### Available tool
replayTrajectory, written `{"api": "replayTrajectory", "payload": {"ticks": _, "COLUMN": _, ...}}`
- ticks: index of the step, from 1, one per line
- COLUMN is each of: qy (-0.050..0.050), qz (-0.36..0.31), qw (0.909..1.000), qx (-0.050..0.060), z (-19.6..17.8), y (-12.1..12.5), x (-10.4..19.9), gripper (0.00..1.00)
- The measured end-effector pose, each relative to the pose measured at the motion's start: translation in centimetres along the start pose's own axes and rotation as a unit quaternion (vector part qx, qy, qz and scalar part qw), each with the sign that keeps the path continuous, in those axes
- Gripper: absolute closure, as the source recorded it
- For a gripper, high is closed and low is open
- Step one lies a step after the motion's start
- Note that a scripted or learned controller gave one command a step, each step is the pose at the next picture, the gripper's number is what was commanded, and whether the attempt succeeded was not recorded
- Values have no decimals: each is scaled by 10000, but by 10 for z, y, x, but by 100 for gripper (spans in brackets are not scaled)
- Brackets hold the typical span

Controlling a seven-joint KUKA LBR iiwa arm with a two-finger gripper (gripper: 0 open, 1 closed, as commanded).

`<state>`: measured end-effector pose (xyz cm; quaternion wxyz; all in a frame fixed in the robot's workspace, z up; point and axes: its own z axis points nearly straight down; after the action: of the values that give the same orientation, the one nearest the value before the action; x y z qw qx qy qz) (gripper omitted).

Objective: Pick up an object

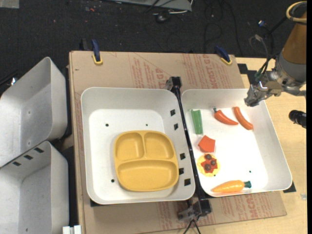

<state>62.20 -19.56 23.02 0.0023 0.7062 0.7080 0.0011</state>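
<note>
The right bin [273, 150] holds a green stick [197, 121], a red-orange chili [224, 117], an orange sausage-shaped piece [243, 118], a red-orange wedge [206, 144], a small yellow pizza with dark red toppings [209, 165] and an orange carrot with a green tip [228, 186]. My gripper [253, 98] hangs at the bin's far right edge, just above and right of the sausage piece. It is small and dark, and nothing shows between its fingers.
A yellow divided plate [145, 160] lies in the left bin [97, 130]. Two spare white bins [29, 130] lean at the left of the bench. Blue clamps [96, 52] hold the cardboard base at the back.
</note>
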Motion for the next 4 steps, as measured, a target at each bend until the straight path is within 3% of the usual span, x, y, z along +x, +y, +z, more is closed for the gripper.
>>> {"api": "replayTrajectory", "payload": {"ticks": 3, "qy": 15, "qz": -28, "qw": 10000, "qx": 28, "z": 18, "y": -11, "x": 157, "gripper": 100}}
{"api": "replayTrajectory", "payload": {"ticks": 4, "qy": 15, "qz": -22, "qw": 10000, "qx": 30, "z": 7, "y": -24, "x": 202, "gripper": 100}}
